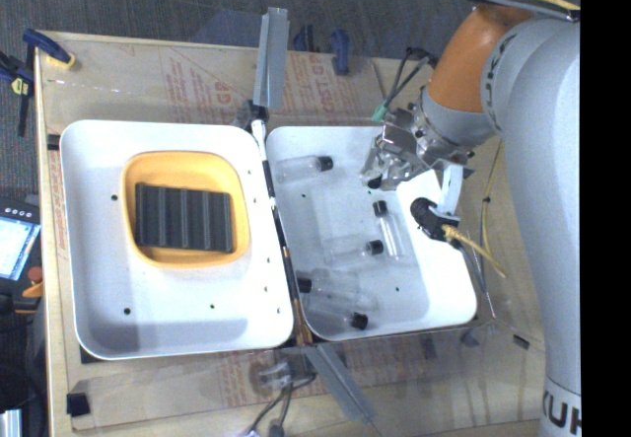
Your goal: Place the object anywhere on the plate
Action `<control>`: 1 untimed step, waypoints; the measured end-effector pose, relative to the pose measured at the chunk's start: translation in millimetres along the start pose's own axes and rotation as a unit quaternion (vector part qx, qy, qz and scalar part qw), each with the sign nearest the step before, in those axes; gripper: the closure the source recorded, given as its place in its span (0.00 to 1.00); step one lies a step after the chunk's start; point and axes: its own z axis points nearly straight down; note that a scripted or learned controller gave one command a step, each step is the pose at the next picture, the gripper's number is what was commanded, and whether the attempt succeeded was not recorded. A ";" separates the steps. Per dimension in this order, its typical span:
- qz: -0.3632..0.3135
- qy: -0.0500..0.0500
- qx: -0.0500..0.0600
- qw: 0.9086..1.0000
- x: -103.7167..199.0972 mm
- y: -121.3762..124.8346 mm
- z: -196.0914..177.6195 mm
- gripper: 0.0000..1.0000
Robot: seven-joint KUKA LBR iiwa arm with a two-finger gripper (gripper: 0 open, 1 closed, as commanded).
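- Left bin: a shallow white bin, touching the right bin along its right edge; it holds the plate.
- Plate: yellow with rounded corners, lying flat in the upper middle of the left bin; a dark ribbed block rests on its centre.
- Right bin: a shallow white bin just right of the left bin, holding several clear tubes with black caps.
- Tubes: one near the right bin's upper left corner, one in its middle, several along its lower edge.
- Gripper: above the right bin's upper right part, just above the middle tube; whether its fingers are apart or together cannot be told, and no tube is seen between them.
- Arm: grey with an orange band, right of the right bin.
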 end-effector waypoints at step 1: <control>-0.035 0.000 0.000 0.999 62.5 1.6 -57.0 1.00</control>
